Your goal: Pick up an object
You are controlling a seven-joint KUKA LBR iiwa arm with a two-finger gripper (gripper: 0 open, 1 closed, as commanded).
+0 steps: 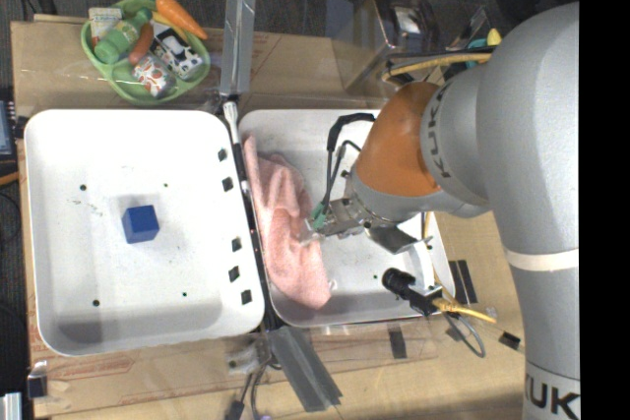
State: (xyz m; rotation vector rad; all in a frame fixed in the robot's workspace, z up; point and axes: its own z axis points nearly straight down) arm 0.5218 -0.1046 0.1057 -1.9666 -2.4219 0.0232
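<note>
Cloth (285, 229) lies along the left wall of the right bin (295, 125), its long axis running near to far, touching or just left of the gripper (321, 221), whose grip I cannot tell from this view.

The bulky grey KUKA arm (522, 133) carries 1 glossy orange band (394, 148), black lettering near its base, and thin black cables.
</note>
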